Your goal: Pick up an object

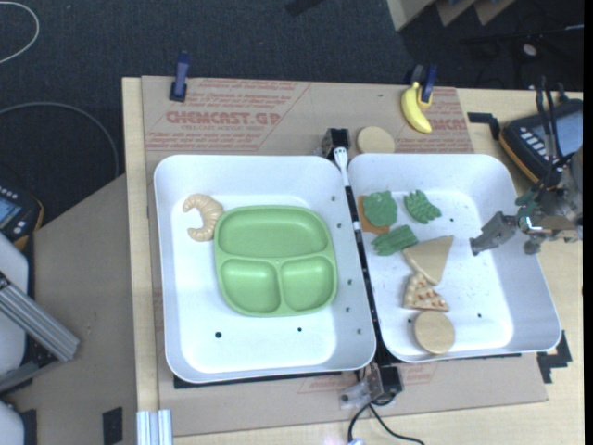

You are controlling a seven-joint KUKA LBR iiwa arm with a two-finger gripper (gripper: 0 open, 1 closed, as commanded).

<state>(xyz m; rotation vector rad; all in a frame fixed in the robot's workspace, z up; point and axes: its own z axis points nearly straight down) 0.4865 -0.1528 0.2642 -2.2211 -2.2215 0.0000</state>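
Note:
My gripper (491, 237) hangs over the right side of the right bin (491, 290), reaching in from the right edge. It stands apart from the toys, about a hand's width right of a beige wedge (433, 254). Nothing shows in its grasp. Left of the wedge lie three green leafy pieces (378, 209) (422, 206) (397, 240). Below the wedge sit a waffle-patterned slice (424, 295) and a round tan cookie (434, 332).
The left bin (176, 276) holds a green divided plate (275, 259) and a croissant (203, 216). Behind the bins on the cardboard lie a banana (416, 109) and a round beige disc (375, 140). A blue clamp (180, 77) grips the board's far edge.

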